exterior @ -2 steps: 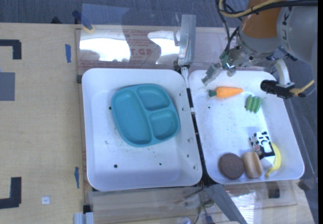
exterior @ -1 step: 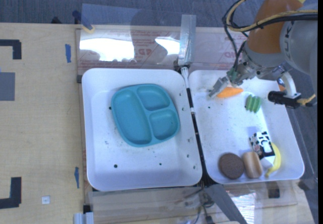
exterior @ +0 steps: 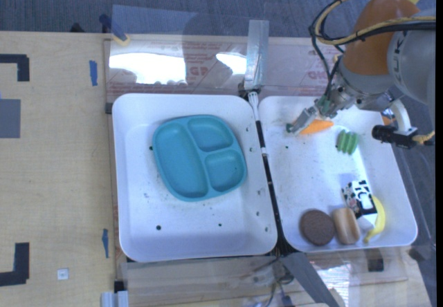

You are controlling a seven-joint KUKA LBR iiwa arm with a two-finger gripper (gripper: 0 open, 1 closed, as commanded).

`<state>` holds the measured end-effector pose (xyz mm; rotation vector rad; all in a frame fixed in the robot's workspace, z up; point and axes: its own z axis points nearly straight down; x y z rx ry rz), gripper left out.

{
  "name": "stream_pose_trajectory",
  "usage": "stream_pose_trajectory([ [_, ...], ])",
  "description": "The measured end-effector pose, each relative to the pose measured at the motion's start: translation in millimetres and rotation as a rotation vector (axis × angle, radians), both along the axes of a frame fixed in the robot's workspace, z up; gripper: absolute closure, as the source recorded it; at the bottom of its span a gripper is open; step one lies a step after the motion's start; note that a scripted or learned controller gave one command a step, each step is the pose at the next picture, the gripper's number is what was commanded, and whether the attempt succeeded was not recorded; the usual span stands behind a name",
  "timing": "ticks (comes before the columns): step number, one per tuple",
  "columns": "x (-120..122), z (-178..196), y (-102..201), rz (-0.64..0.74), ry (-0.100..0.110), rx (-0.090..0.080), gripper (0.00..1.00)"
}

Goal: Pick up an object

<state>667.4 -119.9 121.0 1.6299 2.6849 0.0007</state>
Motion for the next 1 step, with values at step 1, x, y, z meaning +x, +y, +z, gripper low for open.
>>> stream_pose_trajectory([
  [1,-8.1,-34.5,-16.0,0.094,0.007,0.002,0.00],
])
